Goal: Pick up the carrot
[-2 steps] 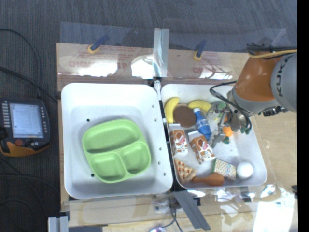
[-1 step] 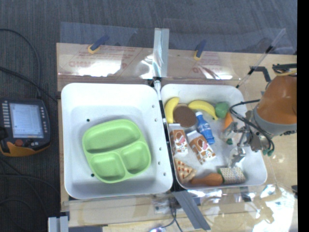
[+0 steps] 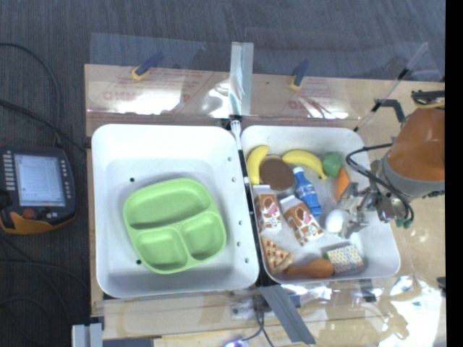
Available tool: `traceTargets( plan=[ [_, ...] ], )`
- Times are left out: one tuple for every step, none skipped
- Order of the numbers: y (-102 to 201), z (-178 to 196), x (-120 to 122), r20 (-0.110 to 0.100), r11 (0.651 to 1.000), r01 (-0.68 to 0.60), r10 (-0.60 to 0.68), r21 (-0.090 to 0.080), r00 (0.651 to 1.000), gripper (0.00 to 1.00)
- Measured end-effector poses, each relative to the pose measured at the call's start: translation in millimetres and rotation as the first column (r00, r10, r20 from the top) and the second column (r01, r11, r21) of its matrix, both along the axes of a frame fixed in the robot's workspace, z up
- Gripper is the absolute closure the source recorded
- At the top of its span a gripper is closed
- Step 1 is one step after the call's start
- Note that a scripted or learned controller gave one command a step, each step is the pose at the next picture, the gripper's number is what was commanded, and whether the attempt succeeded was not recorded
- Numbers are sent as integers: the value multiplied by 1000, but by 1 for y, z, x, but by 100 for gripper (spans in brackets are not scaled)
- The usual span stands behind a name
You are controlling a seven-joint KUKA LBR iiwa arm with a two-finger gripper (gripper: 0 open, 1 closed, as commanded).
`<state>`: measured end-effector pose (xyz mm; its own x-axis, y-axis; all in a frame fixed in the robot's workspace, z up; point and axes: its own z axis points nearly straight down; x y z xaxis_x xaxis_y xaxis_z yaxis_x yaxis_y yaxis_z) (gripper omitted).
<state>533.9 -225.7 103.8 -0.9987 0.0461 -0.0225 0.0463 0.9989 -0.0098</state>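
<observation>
The gripper, its grip state unreadable, is hovering beside the carrot near the crowded right bin's right wall.

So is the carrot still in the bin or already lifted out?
In the bin. The carrot lies in the right bin beside the gripper, not between its fingers.

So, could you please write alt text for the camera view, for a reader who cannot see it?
The gripper hangs low over the right bin, beside the carrot, among toy foods including two bananas and a blue bottle. The left bin holds a green divided tray.
</observation>
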Motion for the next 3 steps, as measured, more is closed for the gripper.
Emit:
traceTargets(
  plan=[
    [62, 139, -13, -5, 999, 31, -31, 8, 1000, 100],
    [4, 175, -35, -15, 998, 59, -59, 7, 998, 100],
    [6, 187, -31, -18, 950, -312, 312, 10, 950, 100]
  ],
)
